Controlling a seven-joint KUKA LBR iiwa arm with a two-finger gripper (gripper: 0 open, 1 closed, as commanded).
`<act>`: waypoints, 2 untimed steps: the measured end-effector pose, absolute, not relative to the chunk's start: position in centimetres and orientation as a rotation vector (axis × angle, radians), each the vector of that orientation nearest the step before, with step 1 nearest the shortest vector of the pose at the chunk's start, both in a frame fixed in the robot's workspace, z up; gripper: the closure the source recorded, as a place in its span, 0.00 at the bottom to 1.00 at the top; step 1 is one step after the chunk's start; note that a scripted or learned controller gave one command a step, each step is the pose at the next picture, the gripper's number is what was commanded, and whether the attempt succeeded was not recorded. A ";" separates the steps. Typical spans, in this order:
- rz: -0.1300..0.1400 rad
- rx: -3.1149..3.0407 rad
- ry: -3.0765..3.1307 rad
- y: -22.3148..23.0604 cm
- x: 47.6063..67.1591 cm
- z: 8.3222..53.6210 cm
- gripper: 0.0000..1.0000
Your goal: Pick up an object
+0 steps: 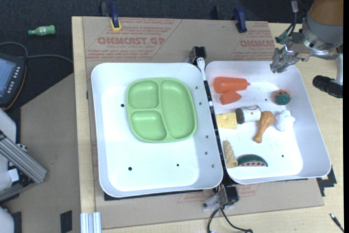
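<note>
Whether the claw [281, 60] is wide or narrow cannot be told; it is seen hanging over the far edge of the right bin [311, 117], with nothing gripped. Scattered in that bin are a carrot [230, 84], a cheese wedge [227, 120], a drumstick [264, 125] and a melon slice [253, 160]. A green tray [161, 109] is set in the left bin [109, 161].

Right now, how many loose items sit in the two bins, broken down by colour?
Orange or red: 2, the carrot and a smaller red piece
Green: 2, the divided plate and a small round item
Yellow: 1, the cheese wedge
Brown or tan: 2, the drumstick and a bread stick
White: 2, a can and a small figure
Mixed: 1, the watermelon slice
Total: 10
</note>
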State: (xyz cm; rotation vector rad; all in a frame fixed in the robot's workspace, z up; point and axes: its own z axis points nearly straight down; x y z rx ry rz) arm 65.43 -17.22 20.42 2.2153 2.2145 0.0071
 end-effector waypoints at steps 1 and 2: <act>0.005 2.216 2.218 -17.3 65.5 22.7 1.00; -0.001 2.221 2.228 -13.2 62.2 21.7 1.00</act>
